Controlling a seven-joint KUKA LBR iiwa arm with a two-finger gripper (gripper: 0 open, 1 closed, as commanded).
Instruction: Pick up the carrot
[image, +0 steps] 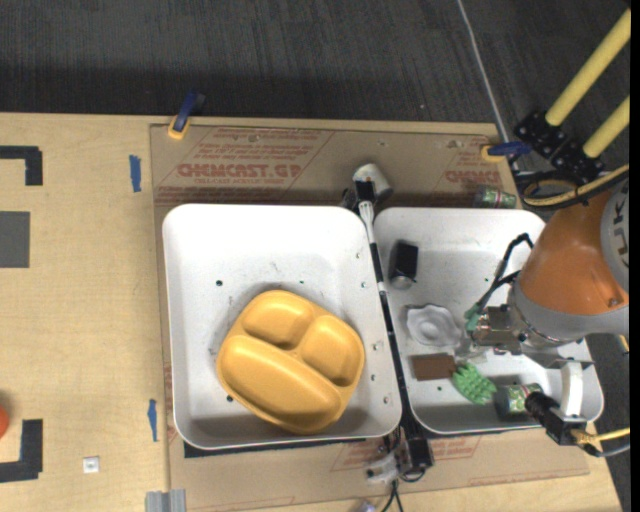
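Across the pale wooden bench (80, 300) lies a flat brown cardboard sheet (250, 160) with red printing, and on it two shallow white plastic bins with rounded corners sit side by side, their rims touching. The left bin (200, 250) is smooth and matte, dotted with small holes. The right bin (450, 230) is partly covered by the grey arm (575, 300), whose glossy orange band bulges like a dome over that bin's right half.

Most of the left bin's floor is taken by a large yellow moulded loaf shape (290, 358), smooth and slightly shiny, with three rounded lobes divided by soft creases.

At the arm's lower end the gripper (470, 350), with metal parts and thin wires, points down into the middle of the right bin; whether it is released or clenched cannot be told.

Just beside it lie a flat brown rectangular piece (432, 367), a crumpled translucent whitish piece (428, 323), and, further back, a small black boxy block (403, 262).

A small green ridged piece (472, 384) lies near the right bin's front rim, just below the gripper. It may be the carrot's leafy top, though this cannot be told for certain.
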